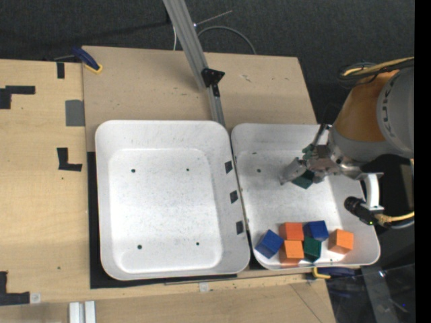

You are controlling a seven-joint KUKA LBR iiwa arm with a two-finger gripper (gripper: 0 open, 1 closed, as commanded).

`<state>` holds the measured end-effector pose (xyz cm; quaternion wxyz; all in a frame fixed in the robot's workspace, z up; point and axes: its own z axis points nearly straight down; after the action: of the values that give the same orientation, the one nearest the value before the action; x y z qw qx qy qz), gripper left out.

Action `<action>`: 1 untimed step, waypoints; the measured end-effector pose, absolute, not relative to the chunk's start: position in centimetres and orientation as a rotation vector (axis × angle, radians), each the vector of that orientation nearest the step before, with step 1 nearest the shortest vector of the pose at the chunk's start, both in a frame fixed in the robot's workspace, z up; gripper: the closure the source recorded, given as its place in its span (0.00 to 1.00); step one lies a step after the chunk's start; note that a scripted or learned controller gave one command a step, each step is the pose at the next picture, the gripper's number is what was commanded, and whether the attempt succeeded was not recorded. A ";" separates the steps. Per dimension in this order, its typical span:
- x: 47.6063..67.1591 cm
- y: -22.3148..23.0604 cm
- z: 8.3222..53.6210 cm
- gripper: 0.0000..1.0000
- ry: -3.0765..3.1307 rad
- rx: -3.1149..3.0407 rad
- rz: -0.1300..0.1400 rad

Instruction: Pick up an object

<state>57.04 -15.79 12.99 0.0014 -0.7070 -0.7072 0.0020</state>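
My gripper (301, 175) hangs over the upper middle of the right bin (269, 147), at the end of the grey arm with its orange band (360, 113). A small dark green block (305, 180) sits right at the gripper's tip, partly hidden by it; whether it is held or resting on the bin floor is unclear. Along the bin's front edge lies a cluster of blocks: a blue one (269, 242), an orange one (293, 231), another orange one (293, 249), a blue one (316, 230), a dark green one (312, 248) and an orange one (341, 240).
The left bin (161, 200) stands beside the right one, their rims touching in the middle. A grey metal pole (192, 39) slants from the top down to the bins' back edge. A black cable fitting (360, 210) juts from the arm over the right bin's right rim.
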 end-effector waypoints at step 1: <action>57.1 -15.7 14.2 1.00 -2.222 -2.218 0.002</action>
<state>57.13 -15.66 14.22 0.0010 -0.7064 -0.7078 0.0005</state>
